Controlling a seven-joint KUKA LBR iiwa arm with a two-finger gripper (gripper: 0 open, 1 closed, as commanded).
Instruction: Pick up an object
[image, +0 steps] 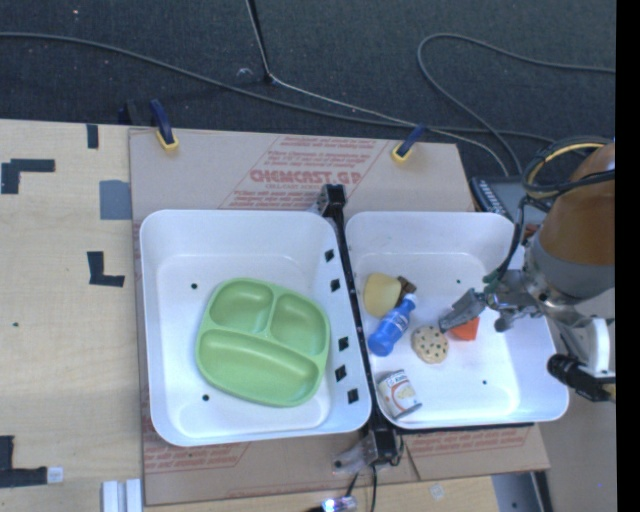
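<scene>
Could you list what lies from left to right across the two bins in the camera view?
Green divided plate → blue bottle → cookie → orange piece → gripper reaching in from the right. The yellow item and the small can overlap the bottle's span, so they are left out.

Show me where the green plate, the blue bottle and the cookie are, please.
green plate (264, 343): camera view, on the ridge between its compartments, left bin.
blue bottle (390, 327): camera view, on the middle of its body, right bin.
cookie (431, 345): camera view, on its speckled top face, right bin.
</scene>
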